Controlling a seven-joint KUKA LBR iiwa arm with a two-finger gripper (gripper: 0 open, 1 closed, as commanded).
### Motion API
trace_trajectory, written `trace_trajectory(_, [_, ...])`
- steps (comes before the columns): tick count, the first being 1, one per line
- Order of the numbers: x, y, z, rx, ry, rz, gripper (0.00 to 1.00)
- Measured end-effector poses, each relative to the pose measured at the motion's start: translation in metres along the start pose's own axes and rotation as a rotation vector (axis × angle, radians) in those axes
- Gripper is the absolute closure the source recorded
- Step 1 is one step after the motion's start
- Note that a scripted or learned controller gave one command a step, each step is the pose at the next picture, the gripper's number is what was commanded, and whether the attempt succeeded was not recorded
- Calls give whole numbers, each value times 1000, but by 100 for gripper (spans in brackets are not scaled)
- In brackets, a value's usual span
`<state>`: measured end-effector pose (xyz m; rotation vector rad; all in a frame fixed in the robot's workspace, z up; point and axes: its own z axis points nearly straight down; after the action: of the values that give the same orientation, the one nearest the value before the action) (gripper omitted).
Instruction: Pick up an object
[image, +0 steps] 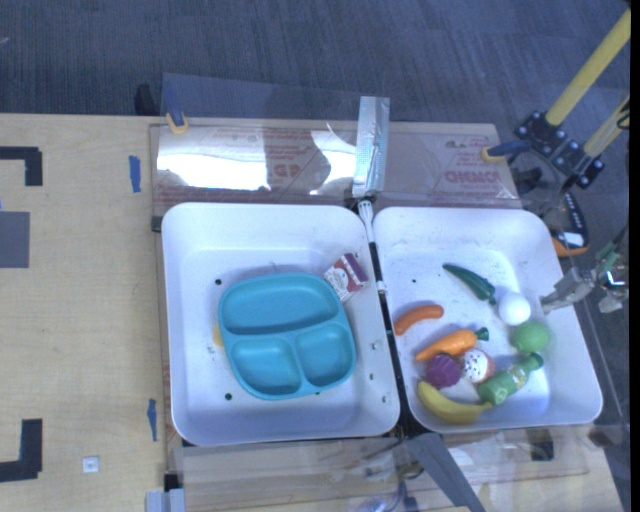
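The right bin (430, 235) holds several toy foods: a dark green chili (470, 281), a white ball (514, 310), a green ball (531, 336), an orange sausage (418, 317), a carrot (449, 343), a purple piece (443, 370), a speckled egg (476, 365), a green bottle (510, 380) and a banana (450, 405). My gripper (578, 289) pokes in at the right bin's right rim, just right of the white ball and apart from it. Only its grey tip shows, with nothing seen in it.
The left bin (200, 240) carries a blue divided plate (288, 335) and a small red-and-white packet (346, 276) near the wall between the bins. A clear panel stands behind both bins. Yellow poles with black clamps (560, 140) rise at the upper right.
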<state>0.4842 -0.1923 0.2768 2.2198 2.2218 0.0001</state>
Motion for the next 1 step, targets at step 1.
trace_trajectory(1, [33,-3,-19,-3,0,17,0])
